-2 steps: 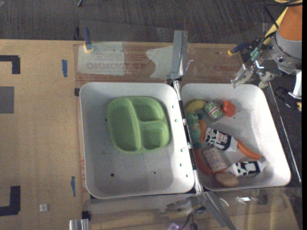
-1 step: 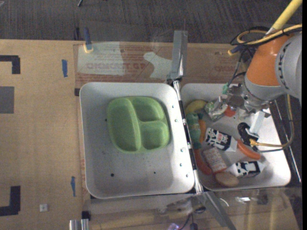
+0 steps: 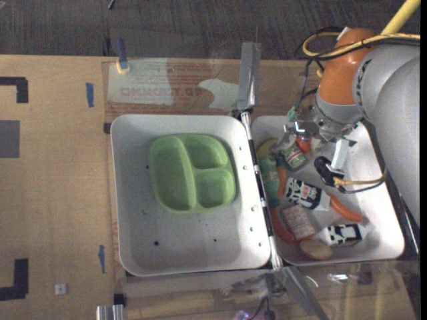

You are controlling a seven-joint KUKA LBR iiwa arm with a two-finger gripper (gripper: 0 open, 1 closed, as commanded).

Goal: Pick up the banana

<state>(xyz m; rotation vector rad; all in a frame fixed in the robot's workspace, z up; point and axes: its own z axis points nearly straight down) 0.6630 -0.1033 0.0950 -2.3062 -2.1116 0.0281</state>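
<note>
The arm [image 3: 373, 79] reaches in from the right over the right bin [image 3: 383, 245], and its hand [image 3: 300, 135] hangs low at the bin's upper left part, among the clutter there. I cannot tell how the hand stands, wide or narrow, nor whether anything is caught in it. The banana [image 3: 266, 147] lies at the bin's upper left corner, just beside the hand and partly hidden under it. Below sit a black-and-white carton [image 3: 303, 193], an orange carrot [image 3: 345, 209] and other small items. The left bin [image 3: 127, 232] holds a green divided tray [image 3: 192, 172] on the counter [image 3: 53, 199].
</note>
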